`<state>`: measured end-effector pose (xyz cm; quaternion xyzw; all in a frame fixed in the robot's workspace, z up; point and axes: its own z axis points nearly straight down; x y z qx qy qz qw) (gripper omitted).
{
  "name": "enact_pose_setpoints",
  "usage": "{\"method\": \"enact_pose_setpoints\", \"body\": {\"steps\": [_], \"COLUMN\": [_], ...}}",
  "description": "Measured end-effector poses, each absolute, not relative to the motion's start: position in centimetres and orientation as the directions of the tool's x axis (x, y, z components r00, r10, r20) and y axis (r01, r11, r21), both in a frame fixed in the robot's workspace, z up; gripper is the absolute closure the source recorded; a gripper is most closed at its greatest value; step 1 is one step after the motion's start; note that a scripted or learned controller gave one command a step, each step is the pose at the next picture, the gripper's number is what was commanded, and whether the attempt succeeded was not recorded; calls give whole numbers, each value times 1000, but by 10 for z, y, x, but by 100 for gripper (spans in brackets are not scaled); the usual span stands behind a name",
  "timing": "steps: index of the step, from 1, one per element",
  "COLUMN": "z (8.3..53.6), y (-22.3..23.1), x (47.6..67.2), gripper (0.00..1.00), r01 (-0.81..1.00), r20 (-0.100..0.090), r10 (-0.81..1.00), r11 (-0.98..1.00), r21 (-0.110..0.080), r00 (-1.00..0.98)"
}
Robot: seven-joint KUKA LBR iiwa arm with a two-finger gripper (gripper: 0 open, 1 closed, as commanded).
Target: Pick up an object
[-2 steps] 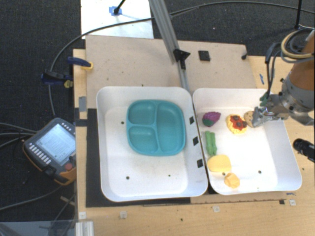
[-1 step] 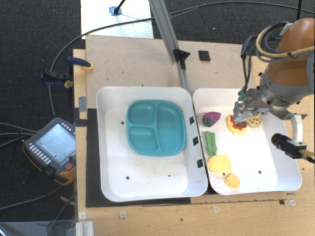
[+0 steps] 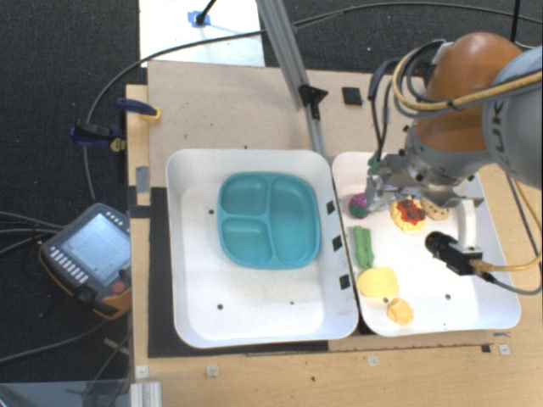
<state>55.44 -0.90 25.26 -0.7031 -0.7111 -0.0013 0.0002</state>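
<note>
Two white bins. Left bin: one teal tray, three compartments. Right bin: five small items — one purple ball, one green piece, one yellow-red toy, one yellow lump, one orange piece. Gripper low beside ball; pincer state cannot be told.

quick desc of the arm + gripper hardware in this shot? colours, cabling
Grey KUKA arm with a bulbous orange band above the wrist. Black and yellowish cables loop along the orange section. The gripper is a compact grey-metal unit under the wrist, with small dark parts.
</note>
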Motion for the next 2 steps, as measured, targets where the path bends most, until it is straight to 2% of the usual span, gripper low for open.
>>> {"method": "enact_pose_setpoints", "body": {"steps": [2], "z": [245], "y": [84], "x": [589], "gripper": [100], "r01": [1000], "r20": [2], "r10": [1000], "r11": [10], "r21": [4], "r00": [-10]}}
